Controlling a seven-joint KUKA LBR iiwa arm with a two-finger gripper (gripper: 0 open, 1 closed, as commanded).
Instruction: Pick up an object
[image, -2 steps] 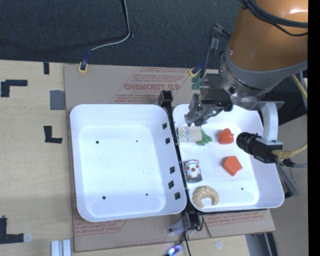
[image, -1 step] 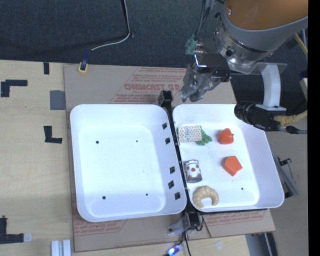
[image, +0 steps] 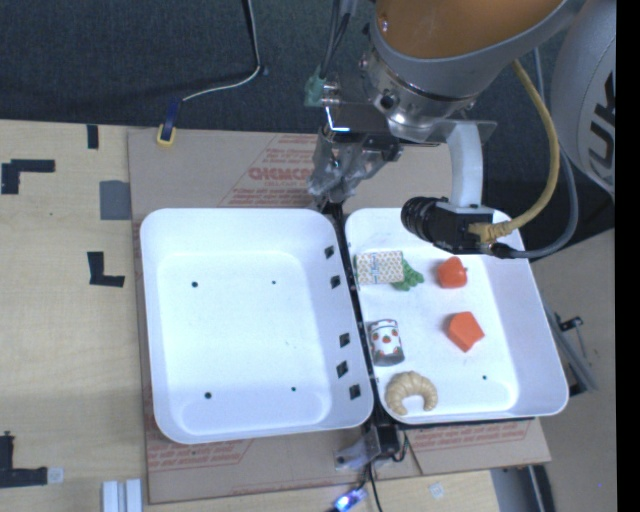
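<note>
Gripper (image: 334, 190) — jaws seemingly closed, empty.

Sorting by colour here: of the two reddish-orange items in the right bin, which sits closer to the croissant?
The orange block, the lower of the two. It lies up and to the right of the croissant, while the red tomato-like piece sits farther up the bin.

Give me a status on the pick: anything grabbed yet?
Done: nothing visibly lifted. In hand: gripper hangs over the bins' far edge, nothing seen between its fingers. Left: croissant, orange block, red piece, small can and patterned packet all lie in the right bin.
</note>
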